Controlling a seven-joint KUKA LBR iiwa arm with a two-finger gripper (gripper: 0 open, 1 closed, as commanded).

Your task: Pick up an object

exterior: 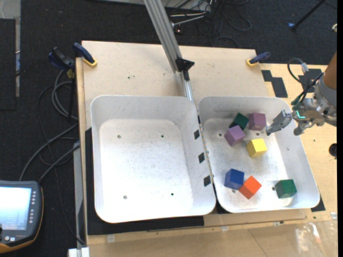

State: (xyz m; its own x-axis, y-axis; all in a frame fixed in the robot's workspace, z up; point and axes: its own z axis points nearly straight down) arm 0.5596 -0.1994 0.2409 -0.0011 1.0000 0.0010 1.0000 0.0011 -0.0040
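- Far left, off the desk: a teach pendant with a lit screen lies on the dark floor at the lower corner; grey cables trail past the desk's left edge.
- Desk back-left corner: a blue-and-yellow clamp. A matching clamp sits at the back-right corner.
- Left bin: shallow, white, speckled floor.
- A silver pole slants down from the top of the view and ends at a black bracket near the seam between the two bins.
- Right bin: touches the left bin along its inner wall; it carries all the blocks.
- Back cluster, left to right: light purple cube, dark green cube just behind it, second purple cube beside the green one. The three sit close, seemingly touching.
- Yellow cube: just in front of the cluster, apart from the front group.
- Front group: blue cube and orange cube touching at a corner; green cube stands alone near the front-right wall.
- Hand: enters from the right over the right bin's back-right part, grey fingers pointing left toward the second purple cube, just beside it. Nothing visible between the fingers. Whether they are spread or closed: cannot tell at this resolution.
- Arm wrist: over the bin's right rim, with cabling around it.
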